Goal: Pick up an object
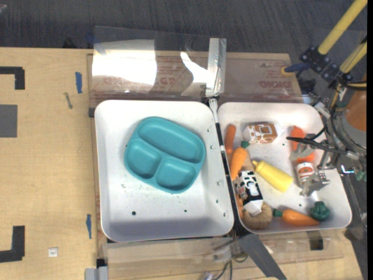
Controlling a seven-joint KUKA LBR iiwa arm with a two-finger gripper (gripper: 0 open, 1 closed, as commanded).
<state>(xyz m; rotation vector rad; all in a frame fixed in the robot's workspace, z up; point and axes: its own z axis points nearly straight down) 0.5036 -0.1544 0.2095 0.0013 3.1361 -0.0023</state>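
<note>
The right bin (338, 219) holds several toy foods. A yellow squeeze bottle (273, 175) lies in its middle, with two orange carrots (237, 161) along the left wall. A small white and brown box (259, 133) sits near the back. A black and white toy (249, 189) and a tan piece (257, 214) lie at the front left. A carrot with a green top (300, 216) lies at the front right. My gripper (310, 182) hangs low over the bin's right side, just beside a small red and white can (305, 170). An orange piece (303, 147) lies behind it.
The left bin (111, 214) holds a teal divided plate (165, 153). A clear plastic sheet and a metal bracket (215, 66) stand behind the bins. The arm's cables and grey body (349, 133) crowd the right bin's far right edge.
</note>
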